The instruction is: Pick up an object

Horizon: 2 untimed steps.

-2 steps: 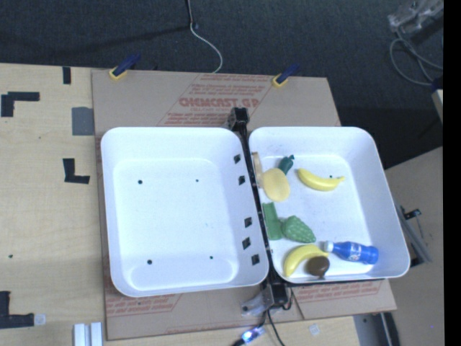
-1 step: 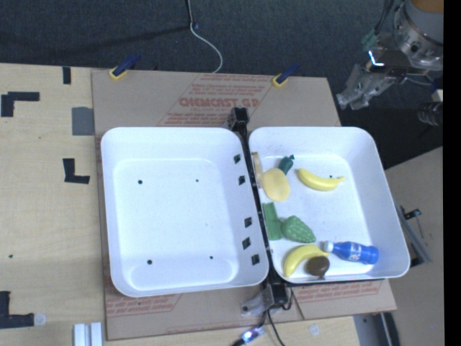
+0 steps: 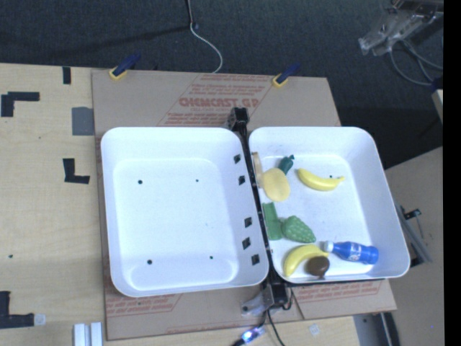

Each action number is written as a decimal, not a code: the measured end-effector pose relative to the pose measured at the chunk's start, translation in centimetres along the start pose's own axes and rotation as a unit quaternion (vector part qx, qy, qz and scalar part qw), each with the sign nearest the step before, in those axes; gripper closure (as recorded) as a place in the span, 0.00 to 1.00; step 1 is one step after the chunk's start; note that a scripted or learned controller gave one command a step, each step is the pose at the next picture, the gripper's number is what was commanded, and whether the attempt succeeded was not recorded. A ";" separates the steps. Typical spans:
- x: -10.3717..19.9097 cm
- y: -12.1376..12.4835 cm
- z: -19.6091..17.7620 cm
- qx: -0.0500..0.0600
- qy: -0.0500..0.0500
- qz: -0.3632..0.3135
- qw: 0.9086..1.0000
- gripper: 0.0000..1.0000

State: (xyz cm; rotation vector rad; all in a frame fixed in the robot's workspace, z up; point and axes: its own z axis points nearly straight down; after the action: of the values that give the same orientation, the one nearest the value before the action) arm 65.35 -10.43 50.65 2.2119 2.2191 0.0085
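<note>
My gripper [image 3: 403, 16] hangs far above the right bin [image 3: 374, 153], grip state unreadable; crowded bananas [image 3: 319, 180] risk a glancing miss.

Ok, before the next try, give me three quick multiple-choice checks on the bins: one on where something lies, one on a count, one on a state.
1. Where does the blue bottle lie?
A. left bin
B. right bin, near corner
C. on the cardboard

2. How many bananas are in the right bin?
A. one
B. two
C. four

3. How does the blue bottle rest?
A. upright
B. on its side
C. leaning on the bin wall

Answers: 1 B, it sits by the near right corner. 2 B, one banana lies toward the far side and another banana near the front. 3 B, its length lies flat on the bin floor.
</note>
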 end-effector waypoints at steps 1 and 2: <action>-1.1 1.6 -3.0 0.003 0.000 0.001 1.000 1.00; -7.1 1.5 -2.7 0.005 0.000 0.003 1.000 1.00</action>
State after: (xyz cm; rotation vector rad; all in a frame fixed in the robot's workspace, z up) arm 66.81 -17.54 53.41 2.2242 2.2160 -0.0028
